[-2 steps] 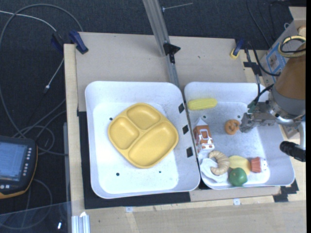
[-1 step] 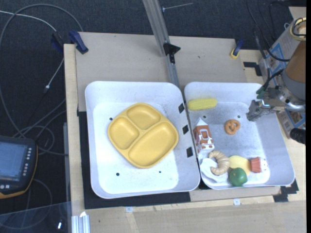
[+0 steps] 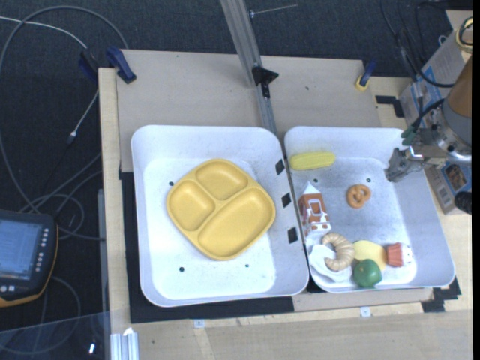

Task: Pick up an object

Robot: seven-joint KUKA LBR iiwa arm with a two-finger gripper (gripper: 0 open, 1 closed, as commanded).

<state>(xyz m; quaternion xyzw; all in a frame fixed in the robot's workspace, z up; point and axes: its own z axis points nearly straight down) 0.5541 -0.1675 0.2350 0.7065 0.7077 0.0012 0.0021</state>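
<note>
The hand (image 3: pixel 397 165) hangs over the right edge of the right bin (image 3: pixel 431 223), low near the wall, with nothing visible between its fingers; whether they stand open or closed I cannot tell from this angle. Nearest to it lies a small pretzel (image 3: pixel 358 196) on the bin floor, apart from everything else. Farther along the back wall lies a corn cob (image 3: pixel 312 160), and against the dividing wall stands a little red and white carton (image 3: pixel 313 210). In the front corner a crowded group sits together: a croissant (image 3: pixel 338 249) on a white dish (image 3: pixel 321 265), a yellow fruit (image 3: pixel 366 250), a green ball (image 3: pixel 367 274) and a small red piece (image 3: pixel 395 255), touching or nearly so. The left bin (image 3: pixel 150 201) holds a yellow divided plate (image 3: pixel 220 208).

By my reading, this is the approach step: nothing is picked yet. The pretzel looks the easiest target, being close and clear of neighbours. The next move calls for shifting the hand inward over it, lowering straight, then closing across its narrow width.
</note>
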